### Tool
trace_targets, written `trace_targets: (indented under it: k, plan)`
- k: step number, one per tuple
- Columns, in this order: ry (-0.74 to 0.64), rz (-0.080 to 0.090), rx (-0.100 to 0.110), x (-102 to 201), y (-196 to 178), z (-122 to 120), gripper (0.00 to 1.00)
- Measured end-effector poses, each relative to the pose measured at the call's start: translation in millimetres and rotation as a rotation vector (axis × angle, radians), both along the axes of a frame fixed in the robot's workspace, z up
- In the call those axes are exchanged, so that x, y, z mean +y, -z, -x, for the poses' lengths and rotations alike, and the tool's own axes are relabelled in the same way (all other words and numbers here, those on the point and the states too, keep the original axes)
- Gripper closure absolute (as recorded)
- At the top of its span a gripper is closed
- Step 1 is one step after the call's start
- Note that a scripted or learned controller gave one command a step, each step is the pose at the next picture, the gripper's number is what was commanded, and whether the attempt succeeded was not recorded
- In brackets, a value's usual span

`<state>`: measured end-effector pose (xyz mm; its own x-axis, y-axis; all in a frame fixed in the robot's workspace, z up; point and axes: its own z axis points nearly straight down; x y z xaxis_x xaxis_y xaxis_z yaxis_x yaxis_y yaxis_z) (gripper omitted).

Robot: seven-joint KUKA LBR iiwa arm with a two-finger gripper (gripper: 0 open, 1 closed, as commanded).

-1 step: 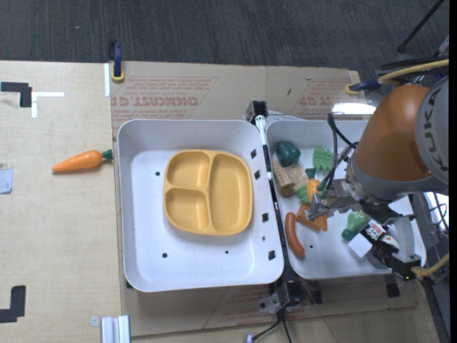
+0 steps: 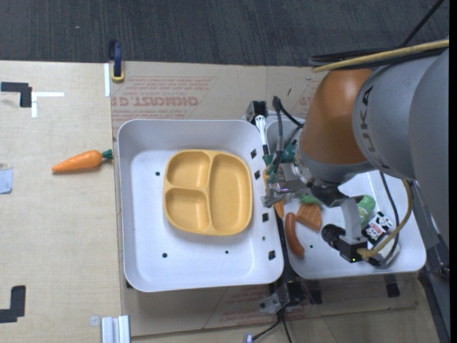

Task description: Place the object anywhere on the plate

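Note:
A yellow divided plate [image 2: 208, 191] lies in the left white bin [image 2: 143, 249]. The arm reaches in from the right and hangs over the right bin [image 2: 400, 259]. My gripper [image 2: 280, 190] is low at that bin's left edge, just right of the plate. Below it lie a red sausage [image 2: 293, 234] and an orange wedge-shaped piece [image 2: 310, 215]. A green item [image 2: 365, 206] and a small black-and-white toy [image 2: 377, 226] rest further right, partly hidden by the arm.
A toy carrot [image 2: 80, 161] lies on the bench left of the bins. Cables run beside the right bin near the arm. Cardboard lies under both bins.

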<state>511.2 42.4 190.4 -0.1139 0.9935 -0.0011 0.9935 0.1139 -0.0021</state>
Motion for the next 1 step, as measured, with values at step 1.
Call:
trace_targets:
  k: [1]
  plan:
    - [-0.162, 0.002, 0.0, 67.4, 14.0, -56.0, 1.0]
